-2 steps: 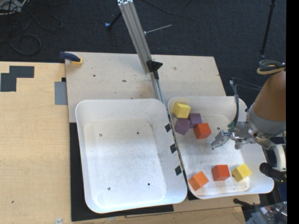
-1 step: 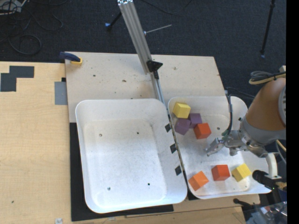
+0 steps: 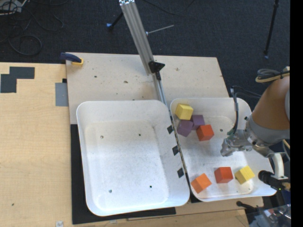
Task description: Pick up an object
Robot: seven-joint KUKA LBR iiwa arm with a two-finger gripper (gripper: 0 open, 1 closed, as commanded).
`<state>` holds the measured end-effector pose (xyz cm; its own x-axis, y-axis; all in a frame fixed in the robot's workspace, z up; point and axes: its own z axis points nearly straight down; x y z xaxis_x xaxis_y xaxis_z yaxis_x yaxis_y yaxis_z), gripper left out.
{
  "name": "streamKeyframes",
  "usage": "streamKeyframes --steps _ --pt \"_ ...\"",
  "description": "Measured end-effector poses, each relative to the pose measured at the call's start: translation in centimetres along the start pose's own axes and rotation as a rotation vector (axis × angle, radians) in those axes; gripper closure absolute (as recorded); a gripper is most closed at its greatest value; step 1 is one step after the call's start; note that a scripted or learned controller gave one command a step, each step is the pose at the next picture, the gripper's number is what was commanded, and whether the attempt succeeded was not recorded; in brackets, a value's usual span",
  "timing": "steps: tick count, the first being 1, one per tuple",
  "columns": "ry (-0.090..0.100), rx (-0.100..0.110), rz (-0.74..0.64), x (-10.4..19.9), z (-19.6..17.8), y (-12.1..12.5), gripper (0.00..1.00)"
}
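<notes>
The gripper is seen low over the right bin, on a bare patch of the bin floor, and whether it is released or clenched cannot be told from this slanted look; nothing is seen held in it.

The risks are judged from that spot. No cube sits directly beneath, so a straight descent is likely to close on nothing but white plastic. A sideways push could also be made against a cube by the descending tool, sending it sliding off toward the wall.

Nearest, just up and to the left of the gripper, the red-orange cube is found, touching a purple cube behind it; a second purple cube and a yellow cube are packed further out on the same side. That cluster is tight, so a grasp there could be jammed, or two cubes caught at once.

Below the gripper, nearer the front rim, the red cube is placed, with a yellow cube just beside it on the right and an orange cube a little apart on the left. The front yellow one is close to the wall, so clearance there is judged poor.

Further left, the left bin is passed over, on the tabletop.
</notes>
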<state>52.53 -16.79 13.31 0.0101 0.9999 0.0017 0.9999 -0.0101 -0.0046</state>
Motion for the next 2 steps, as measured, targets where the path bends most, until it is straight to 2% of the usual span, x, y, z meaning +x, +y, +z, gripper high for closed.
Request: streamKeyframes --steps 2 --pt "-0.002 -0.007 -0.011 0.7 -8.8 0.5 1.00"
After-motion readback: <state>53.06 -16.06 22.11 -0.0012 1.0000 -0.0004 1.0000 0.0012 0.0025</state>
